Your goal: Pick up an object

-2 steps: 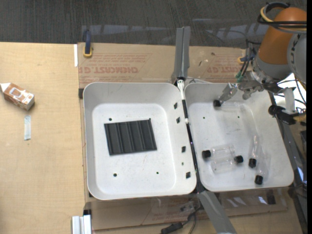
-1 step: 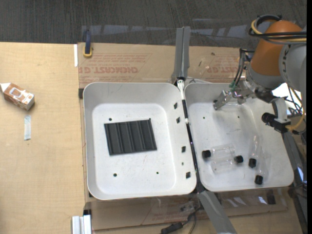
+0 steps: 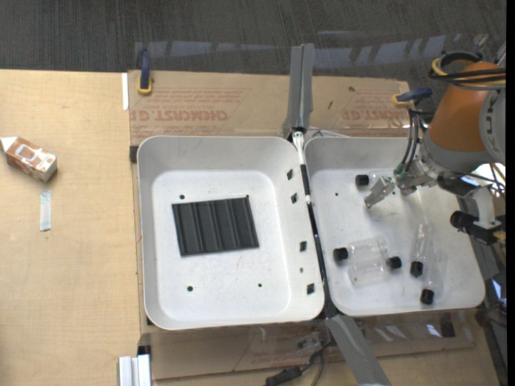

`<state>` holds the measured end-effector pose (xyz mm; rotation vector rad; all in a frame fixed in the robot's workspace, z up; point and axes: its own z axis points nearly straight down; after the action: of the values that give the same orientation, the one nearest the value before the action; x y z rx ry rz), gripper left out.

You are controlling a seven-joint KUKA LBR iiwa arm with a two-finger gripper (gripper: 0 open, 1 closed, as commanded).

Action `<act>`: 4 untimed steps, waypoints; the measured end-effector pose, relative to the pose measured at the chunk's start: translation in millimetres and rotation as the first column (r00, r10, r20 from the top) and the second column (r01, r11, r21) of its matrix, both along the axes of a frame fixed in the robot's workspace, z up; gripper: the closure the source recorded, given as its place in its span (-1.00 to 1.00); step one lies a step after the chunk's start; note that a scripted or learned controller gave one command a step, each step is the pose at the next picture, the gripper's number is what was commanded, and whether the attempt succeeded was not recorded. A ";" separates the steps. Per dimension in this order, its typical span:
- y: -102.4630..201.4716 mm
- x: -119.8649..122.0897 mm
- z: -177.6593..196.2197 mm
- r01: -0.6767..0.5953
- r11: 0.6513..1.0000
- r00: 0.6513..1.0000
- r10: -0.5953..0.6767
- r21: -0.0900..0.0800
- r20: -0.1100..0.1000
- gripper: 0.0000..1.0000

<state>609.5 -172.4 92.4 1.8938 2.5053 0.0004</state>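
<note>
- The grey arm (image 3: 471, 111), with its orange band, reached in from the right and ended over the upper part of the right bin (image 3: 338, 292).
- The claw (image 3: 381, 191) pointed down and to the left, low over the white floor of that bin; how far it was open could not be told, and nothing could be seen gripped in it.
- A small black-capped piece (image 3: 362, 180) lay just to the claw's upper left, near it but apart as far as the view showed.
- Below the claw lay a clear plastic bottle (image 3: 366, 255) on its side, with its black cap (image 3: 341, 254) at the end farther to the claw's lower left.
- A 2nd clear bottle (image 3: 371, 273) lay just beneath the 1st (the 2 appeared to touch, though their outlines were faint), with a black cap (image 3: 394, 262) at its right end.
- To the claw's lower right a slim clear bottle (image 3: 420, 244) stood roughly upright on the picture, its black cap (image 3: 417, 268) at the lower end.
- Farther down, near the bin's front edge, was another black cap (image 3: 427, 297).
- Well to the claw's left, the left bin (image 3: 153, 296) held a dark ribbed panel (image 3: 215, 225) lying flat.
- Far to the left, on the wooden surface (image 3: 64, 296), lay a small carton (image 3: 30, 158) and a thin pale strip (image 3: 45, 211).
</note>
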 end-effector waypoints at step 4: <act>-2.9 0.3 19.2 0.007 1.000 1.000 -0.006 -0.001 0.003 -1.00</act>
<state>609.8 -175.3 111.6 1.9000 2.4966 0.0015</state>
